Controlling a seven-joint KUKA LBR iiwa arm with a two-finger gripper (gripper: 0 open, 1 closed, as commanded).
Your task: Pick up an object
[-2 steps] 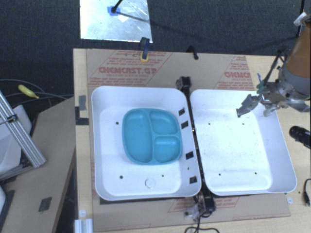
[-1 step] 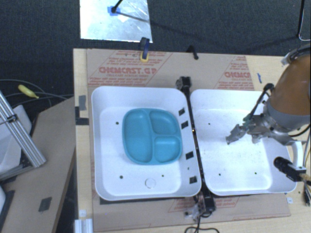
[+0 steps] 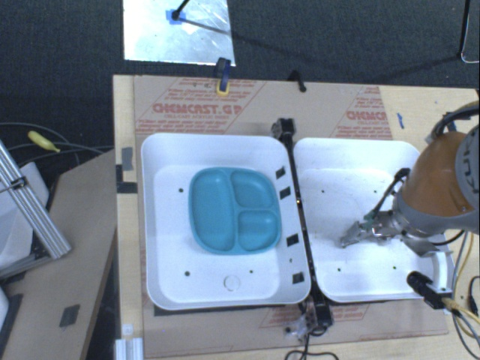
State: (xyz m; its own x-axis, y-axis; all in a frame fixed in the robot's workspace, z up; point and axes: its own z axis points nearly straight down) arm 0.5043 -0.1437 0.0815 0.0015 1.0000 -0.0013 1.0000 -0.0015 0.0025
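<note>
Tool (image 3: 346, 240): hanging low in right bin (image 3: 330, 167); grip state, I cannot tell.
Plate (image 3: 234, 208): blue, lying in left bin (image 3: 169, 156).

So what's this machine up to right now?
A grey robot arm with an orange band reaches in from the right, and its gripper is low over the floor of the right-hand white bin. Its job is to pick something up, but nothing shows between its jaws. A blue divided plate lies flat in the left-hand white bin, away from the gripper.
</note>
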